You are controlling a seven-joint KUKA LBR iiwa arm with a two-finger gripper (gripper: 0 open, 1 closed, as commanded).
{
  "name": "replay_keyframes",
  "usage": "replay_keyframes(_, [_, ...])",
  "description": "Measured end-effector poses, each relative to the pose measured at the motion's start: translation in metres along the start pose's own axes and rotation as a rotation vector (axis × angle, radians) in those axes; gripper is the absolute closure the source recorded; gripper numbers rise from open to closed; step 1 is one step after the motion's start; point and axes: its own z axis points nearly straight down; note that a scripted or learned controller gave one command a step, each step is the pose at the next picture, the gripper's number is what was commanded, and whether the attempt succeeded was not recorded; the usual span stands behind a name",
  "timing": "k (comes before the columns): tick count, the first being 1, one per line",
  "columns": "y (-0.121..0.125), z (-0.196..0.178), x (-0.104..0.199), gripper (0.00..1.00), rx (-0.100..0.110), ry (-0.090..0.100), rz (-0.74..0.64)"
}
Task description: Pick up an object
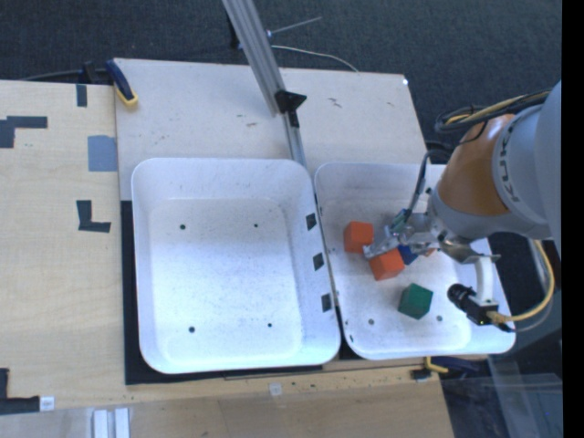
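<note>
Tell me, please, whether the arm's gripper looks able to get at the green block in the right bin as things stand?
Probably yes. The green block lies alone on the right bin floor, apart from the two orange blocks, with nothing over it. The gripper sits just above and to its left in the view.

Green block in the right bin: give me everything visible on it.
The green block is a small cube, evenly dark green, matte, with no markings that can be made out. It sits on the floor of the right bin, toward the near side, turned slightly so a corner faces the camera. It stands apart from the two orange blocks above it and from the hand. Nothing touches it but the bin floor.
</note>
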Motion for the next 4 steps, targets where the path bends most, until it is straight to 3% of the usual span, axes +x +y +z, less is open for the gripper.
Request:
replay_keyframes(1, [0.003,-0.011,0.000,1.00,-0.005,-0.002,-0.002])
replay_keyframes(2, [0.003,-0.011,0.000,0.00,-0.004,-0.002,-0.002])
replay_keyframes(3, [0.014,-0.002,0.015,0.00,0.009,0.003,0.000])
replay_keyframes(4, [0.074,0.004,0.044,0.00,0.010,0.005,-0.005])
